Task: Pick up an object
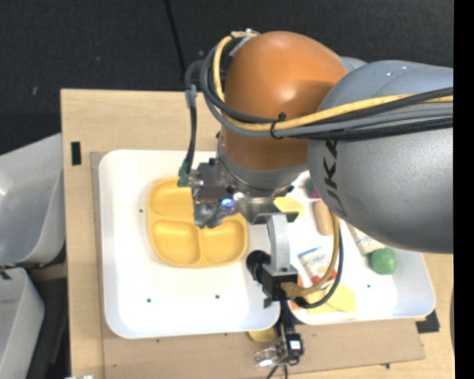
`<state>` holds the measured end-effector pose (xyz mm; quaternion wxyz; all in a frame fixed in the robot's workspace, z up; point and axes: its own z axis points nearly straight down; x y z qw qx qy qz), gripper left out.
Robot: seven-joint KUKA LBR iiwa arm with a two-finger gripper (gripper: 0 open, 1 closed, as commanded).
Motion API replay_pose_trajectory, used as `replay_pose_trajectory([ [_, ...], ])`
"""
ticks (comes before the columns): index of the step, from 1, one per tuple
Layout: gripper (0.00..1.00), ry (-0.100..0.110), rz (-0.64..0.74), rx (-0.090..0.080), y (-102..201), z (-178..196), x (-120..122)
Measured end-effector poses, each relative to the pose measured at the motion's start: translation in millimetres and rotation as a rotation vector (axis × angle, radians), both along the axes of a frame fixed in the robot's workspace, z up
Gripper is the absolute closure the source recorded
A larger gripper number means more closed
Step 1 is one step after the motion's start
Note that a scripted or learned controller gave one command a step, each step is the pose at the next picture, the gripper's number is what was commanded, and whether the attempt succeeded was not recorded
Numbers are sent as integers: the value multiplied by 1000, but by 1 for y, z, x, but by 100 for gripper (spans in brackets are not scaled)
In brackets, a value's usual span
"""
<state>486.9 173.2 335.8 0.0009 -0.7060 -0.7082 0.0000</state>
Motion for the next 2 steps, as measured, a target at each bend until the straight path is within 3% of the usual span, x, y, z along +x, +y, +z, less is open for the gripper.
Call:
replay_pose_trajectory([
  [1,100,-18,2,3,-40,149,4],
  [2,100,0,-6,-4,-82,103,3],
])
